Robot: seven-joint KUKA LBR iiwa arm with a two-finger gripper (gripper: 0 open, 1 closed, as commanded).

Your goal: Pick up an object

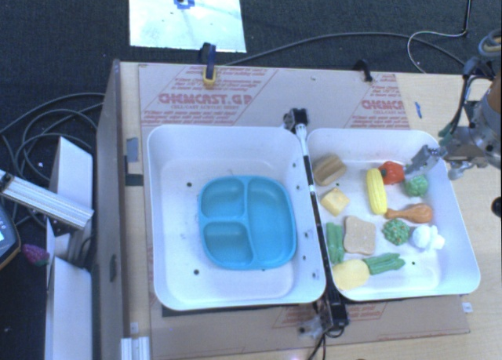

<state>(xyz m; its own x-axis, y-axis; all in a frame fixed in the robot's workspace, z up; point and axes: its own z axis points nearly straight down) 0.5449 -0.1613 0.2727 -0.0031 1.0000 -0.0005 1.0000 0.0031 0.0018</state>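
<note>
The right bin (pixel 463 264) holds several toy foods: a brown bread roll (pixel 329 168), a yellow cheese cube (pixel 335 201), a corn cob (pixel 376 190), a red tomato (pixel 392 172), a green broccoli (pixel 416 186), a chicken drumstick (pixel 412 212), a toast slice (pixel 361 234) and a white piece (pixel 426 237). My gripper (pixel 426 158) hangs over the bin's far right corner, just right of the tomato and above the broccoli. I see nothing held in it.
The left bin (pixel 176 194) holds a blue divided plate (pixel 247 221). A black divider rail (pixel 312 194) runs between the bins. More toys lie at the right bin's front: a yellow fruit (pixel 351 274), a green vegetable (pixel 384 263) and a leafy green (pixel 396 231).
</note>
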